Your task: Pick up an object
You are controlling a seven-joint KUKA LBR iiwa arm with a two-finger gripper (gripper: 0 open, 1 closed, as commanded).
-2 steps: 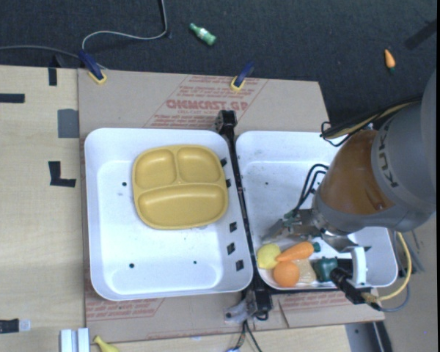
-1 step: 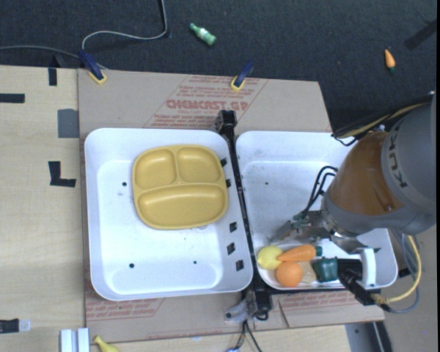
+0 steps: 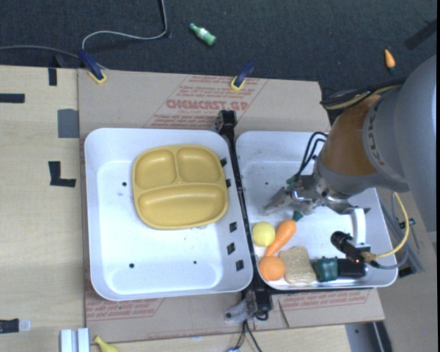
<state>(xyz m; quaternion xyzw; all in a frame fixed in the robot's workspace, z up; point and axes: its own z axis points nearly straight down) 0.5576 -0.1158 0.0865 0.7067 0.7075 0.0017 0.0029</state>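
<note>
The arm [image 3: 367, 149] reaches over the right bin [image 3: 264, 156], the left bin [image 3: 103, 196] carrying a yellow divided plate [image 3: 180, 185]. The end effector [image 3: 297, 199] hangs just above the carrot [image 3: 281, 237], fingers seemingly spread with nothing between them. Judged mid-approach; next comes descending onto the carrot near the bin's front edge.

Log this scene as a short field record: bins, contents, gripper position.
left bin: holds a yellow divided plate
right bin: holds a carrot, yellow ball, orange ball, beige sponge-like block, dark green item
item cluster: near corner of right bin, beside the divider
gripper: low over right bin, just above the carrot
held object: none seen
</note>
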